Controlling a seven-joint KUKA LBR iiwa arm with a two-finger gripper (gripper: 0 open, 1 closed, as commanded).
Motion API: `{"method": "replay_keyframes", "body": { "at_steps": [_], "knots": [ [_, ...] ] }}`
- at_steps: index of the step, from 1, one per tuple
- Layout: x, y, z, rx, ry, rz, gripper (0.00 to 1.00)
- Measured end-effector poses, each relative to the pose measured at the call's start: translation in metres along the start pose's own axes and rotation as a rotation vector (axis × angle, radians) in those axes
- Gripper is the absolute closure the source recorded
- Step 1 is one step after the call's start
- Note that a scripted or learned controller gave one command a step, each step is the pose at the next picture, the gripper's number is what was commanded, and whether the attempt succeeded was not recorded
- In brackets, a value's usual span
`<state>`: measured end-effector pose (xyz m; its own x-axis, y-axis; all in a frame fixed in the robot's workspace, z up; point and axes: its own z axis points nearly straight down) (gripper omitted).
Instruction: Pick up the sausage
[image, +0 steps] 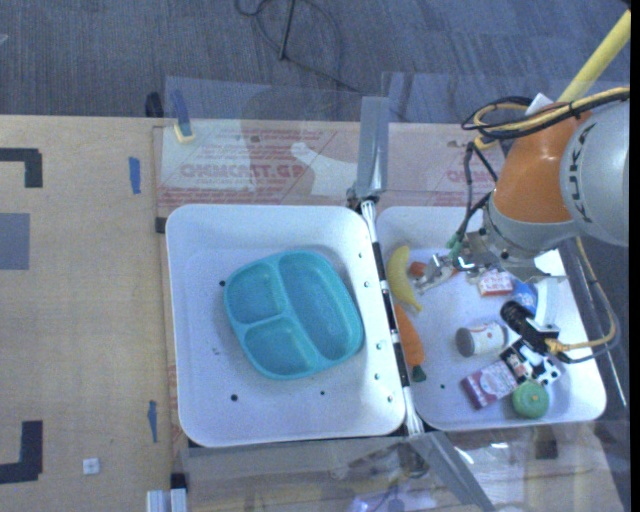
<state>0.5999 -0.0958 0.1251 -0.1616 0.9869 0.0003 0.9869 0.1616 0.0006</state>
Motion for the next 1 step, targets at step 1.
{"method": "replay_keyframes", "body": {
  "at_steps": [1],
  "knots": [
    [-0.0432, 0.0291, 0.0374, -0.006, -0.003, -0.064, 0.00]
  ]
}}
